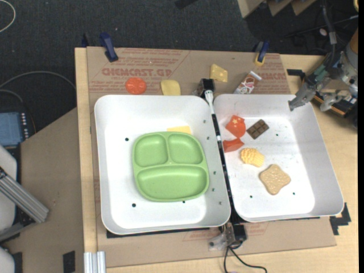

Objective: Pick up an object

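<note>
The right bin point(318, 169) holds a red toy piece point(235, 125) with a smaller red bit point(232, 145) below it, a brown chocolate square point(257, 129), a yellow ridged piece point(252, 157) and a tan slice of toast point(274, 178). My gripper point(300, 99) hangs over the far right corner of this bin, apart from all of them, with nothing visibly in it. The arm point(341, 75) comes in from the right edge.
The left bin point(114, 198) carries a green divided plate point(169, 166) with a pale yellow piece point(179, 130) behind it. On the cardboard beyond the bins lie an orange disc point(135, 86), two yellow pieces point(170, 87) point(218, 73) and a small packet point(246, 85). Blue clamps point(108, 46) hold the far edge.
</note>
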Robot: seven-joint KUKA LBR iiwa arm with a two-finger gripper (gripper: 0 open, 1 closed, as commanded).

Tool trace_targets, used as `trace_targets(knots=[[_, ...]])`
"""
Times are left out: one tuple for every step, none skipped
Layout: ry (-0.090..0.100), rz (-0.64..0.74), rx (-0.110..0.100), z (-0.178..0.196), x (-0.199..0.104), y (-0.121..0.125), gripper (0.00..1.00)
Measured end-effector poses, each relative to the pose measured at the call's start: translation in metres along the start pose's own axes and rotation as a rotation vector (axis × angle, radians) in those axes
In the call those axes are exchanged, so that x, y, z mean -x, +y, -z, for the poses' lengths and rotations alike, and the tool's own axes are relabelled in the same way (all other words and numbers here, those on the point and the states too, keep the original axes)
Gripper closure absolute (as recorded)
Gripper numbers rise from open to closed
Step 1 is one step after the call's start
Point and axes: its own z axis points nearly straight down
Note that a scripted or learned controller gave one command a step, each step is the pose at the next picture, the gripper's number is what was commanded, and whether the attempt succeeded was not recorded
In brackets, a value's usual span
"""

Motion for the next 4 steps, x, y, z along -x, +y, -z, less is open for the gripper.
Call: trace_targets(knots=[[0.006,0.002,-0.014,-0.116,-0.056,-0.052,0.0],[-0.003,-0.003,0.006,-0.167,-0.046,-0.13,0.0],[-0.006,-0.001,0.015,-0.153,-0.046,-0.126,1.0],[-0.005,-0.001,0.013,-0.154,-0.046,-0.126,0.0]])
